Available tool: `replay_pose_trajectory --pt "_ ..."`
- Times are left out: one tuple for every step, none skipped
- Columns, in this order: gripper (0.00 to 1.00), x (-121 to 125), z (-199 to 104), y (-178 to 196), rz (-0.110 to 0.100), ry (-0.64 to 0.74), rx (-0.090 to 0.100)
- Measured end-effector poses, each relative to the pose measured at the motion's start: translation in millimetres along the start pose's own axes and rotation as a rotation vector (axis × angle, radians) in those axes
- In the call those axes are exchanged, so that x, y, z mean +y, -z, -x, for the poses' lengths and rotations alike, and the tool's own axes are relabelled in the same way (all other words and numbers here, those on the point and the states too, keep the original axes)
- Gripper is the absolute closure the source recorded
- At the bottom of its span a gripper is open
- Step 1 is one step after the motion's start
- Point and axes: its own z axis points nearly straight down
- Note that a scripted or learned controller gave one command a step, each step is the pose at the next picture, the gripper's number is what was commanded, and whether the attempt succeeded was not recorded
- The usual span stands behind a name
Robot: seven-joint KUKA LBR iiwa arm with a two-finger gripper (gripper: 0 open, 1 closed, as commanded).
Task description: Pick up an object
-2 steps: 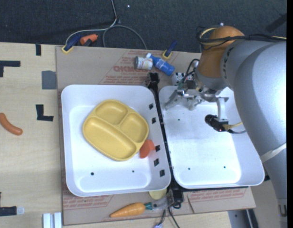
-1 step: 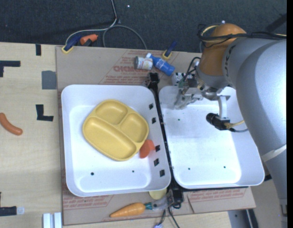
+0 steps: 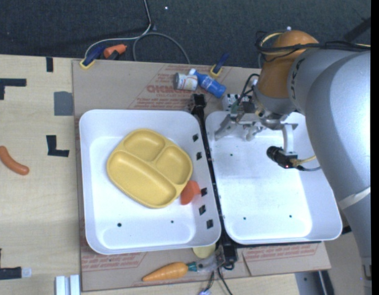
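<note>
1. Dark carpet fills the top of the frame; below it a pale wooden surface carries a cardboard sheet with two shallow white bins.
2. At far left a small orange sausage-shaped toy lies on the wood.
3. Centre-left, the left white bin holds a yellow divided plastic plate, with a small red-orange plastic piece touching its lower right edge.
4. That piece looks light, stiff and fairly smooth; pinching across its narrow width seems best, though the plate crowds one side.
5. An orange toy carrot lies below the bins.
6. Upper right, the tool hangs over the right white bin; its fingers appear spread, holding nothing.
</note>
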Motion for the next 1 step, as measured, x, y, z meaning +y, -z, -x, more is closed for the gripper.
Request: replay_pose_trajectory --pt "0.00 -3.3 110.9 1.1 -0.004 -0.011 -0.004"
